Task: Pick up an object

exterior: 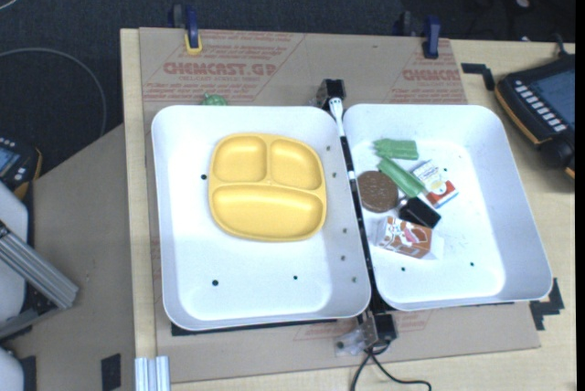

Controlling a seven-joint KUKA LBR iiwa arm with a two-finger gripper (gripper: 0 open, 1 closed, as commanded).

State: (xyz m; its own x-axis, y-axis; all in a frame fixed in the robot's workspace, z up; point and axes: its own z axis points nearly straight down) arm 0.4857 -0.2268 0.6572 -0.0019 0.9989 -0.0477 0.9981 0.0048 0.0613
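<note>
Pincer released or clenched: I cannot tell from this moment. Largest in the scene is the pale wooden tabletop [569,225], and on it lies a brown board [238,62] printed with red lettering, held at its far edge by two blue clamps [191,22], one toward the left and one toward the right. Two shallow white bins sit side by side on the board, their inner rims touching along a dark seam. The left bin [187,234] carries a yellow divided plate [268,186], lying flat in the far half of the bin with two small compartments at the back and one long compartment at the front. The right bin [498,238] holds the loose objects for picking, all gathered in its left half, close to the seam. Of these, a green bar [402,174] lies on a slant, with a shorter green piece [396,149] just behind it. A brown round disc [377,191] lies beside the bar on its left, touching or nearly touching it. A red and white packet [406,237] rests nearest the front edge, a white packet with red print [435,182] lies to the right of the bar, and a small black block [420,213] sits between the two packets. A dark handheld pendant with a yellow rim [547,106] rests on the tabletop to the right of the bins. A small green scrap [214,100] lies on the board just behind the left bin.
</note>
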